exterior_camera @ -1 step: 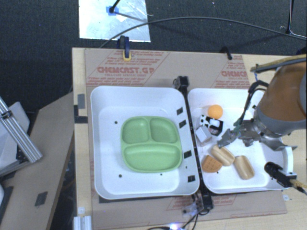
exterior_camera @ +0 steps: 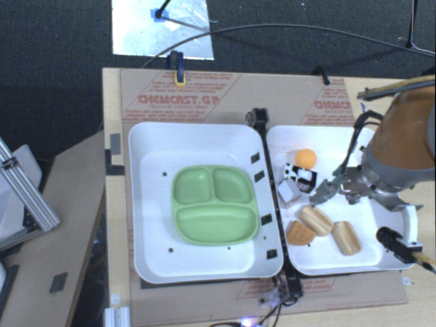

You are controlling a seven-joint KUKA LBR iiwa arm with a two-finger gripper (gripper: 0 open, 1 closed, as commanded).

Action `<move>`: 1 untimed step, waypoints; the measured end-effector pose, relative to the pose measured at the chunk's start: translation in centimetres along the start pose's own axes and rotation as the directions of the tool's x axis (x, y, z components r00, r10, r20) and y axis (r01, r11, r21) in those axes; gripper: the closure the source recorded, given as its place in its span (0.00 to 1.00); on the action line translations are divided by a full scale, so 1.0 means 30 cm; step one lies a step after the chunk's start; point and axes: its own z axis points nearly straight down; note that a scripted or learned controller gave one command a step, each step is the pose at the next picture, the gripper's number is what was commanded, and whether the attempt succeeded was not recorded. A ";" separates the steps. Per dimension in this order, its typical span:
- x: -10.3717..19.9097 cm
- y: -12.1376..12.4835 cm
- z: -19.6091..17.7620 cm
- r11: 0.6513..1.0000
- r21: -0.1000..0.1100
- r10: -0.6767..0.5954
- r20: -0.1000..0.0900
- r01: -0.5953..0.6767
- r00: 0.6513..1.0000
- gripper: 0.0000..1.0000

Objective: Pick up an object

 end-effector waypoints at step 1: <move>-0.002 0.013 0.203 1.000 0.004 0.002 -0.001 -0.002 1.000 0.00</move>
